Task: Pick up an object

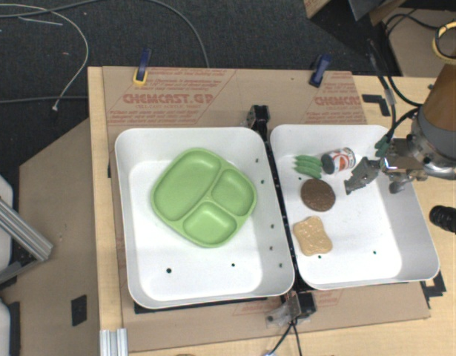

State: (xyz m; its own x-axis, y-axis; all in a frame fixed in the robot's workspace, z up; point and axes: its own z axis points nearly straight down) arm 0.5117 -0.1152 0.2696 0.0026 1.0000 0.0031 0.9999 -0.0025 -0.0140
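Observation:
The right bin point(405, 251) holds a green leafy toy point(308, 165), a small white-and-red can point(339, 159) lying on its side, a brown round disc point(317, 196) and a tan waffle-like piece point(313, 236). My gripper point(377, 182) hangs over the upper right part of this bin, just right of the can and the disc. It is open, with one dark finger point(358, 179) pointing left toward the disc and nothing between the fingers. A green divided plate point(204, 196) lies in the left bin point(139, 258).
The grey arm with its orange band point(443, 117) comes in from the right over the bin's far right corner. A raised divider point(276, 206) runs between the two bins. Blue clamps point(143, 61) hold the cardboard at the back edge.

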